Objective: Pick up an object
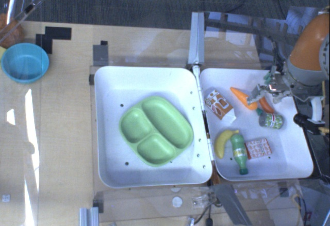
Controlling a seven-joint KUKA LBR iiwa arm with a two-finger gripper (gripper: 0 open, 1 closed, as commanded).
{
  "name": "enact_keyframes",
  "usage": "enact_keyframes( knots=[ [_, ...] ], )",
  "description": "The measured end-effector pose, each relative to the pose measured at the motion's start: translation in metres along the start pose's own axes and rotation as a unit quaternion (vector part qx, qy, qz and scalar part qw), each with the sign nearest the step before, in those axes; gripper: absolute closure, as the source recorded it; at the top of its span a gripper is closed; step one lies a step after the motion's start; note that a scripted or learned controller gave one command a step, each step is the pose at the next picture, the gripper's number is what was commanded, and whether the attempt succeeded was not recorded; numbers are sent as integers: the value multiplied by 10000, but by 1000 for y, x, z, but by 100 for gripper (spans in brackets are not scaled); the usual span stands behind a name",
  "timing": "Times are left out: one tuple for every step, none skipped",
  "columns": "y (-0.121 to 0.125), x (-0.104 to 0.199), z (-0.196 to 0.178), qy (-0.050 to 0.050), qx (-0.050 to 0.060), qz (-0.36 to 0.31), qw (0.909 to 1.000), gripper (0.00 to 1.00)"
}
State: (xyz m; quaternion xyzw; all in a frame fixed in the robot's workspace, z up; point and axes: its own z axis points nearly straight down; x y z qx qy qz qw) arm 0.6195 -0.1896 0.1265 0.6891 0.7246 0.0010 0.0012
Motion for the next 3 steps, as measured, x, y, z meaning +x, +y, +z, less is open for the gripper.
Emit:
enact_keyframes(
  knots=[
    [50,17,39,-8,-20,-305,9995,0],
    [53,18,25,-24,-61,-339,9994,100],
    [55,77,-76,-4,-27,539,9985,100]
  ],
)
